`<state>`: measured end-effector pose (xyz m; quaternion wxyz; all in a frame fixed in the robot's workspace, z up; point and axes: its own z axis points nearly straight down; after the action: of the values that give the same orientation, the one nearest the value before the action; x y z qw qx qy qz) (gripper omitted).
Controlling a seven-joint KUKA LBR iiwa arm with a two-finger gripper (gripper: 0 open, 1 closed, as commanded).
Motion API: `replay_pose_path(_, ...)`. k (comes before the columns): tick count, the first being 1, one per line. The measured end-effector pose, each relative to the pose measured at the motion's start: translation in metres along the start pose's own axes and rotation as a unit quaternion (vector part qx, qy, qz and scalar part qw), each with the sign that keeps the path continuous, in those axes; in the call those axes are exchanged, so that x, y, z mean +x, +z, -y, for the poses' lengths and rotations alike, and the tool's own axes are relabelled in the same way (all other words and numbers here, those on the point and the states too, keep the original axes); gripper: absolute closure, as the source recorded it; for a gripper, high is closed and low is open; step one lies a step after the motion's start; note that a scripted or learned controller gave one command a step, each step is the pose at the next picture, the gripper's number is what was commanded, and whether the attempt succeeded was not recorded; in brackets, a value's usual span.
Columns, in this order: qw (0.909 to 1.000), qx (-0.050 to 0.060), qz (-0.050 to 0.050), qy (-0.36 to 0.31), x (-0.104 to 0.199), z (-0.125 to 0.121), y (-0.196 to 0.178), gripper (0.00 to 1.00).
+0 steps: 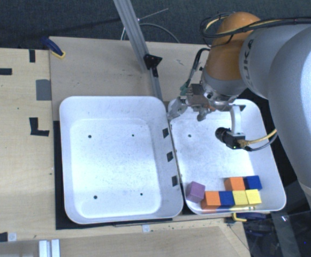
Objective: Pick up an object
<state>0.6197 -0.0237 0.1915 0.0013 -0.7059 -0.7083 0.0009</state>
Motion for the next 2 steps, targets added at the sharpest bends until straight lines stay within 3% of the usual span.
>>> replay_pose_path(1,1.0000,-0.002,-0.001,-0.002,0.051,-0.034,0.000,0.00)
replay_pose_path(2,1.0000,0.000,0.001,0.001,0.059,-0.013,0.000,0.00)
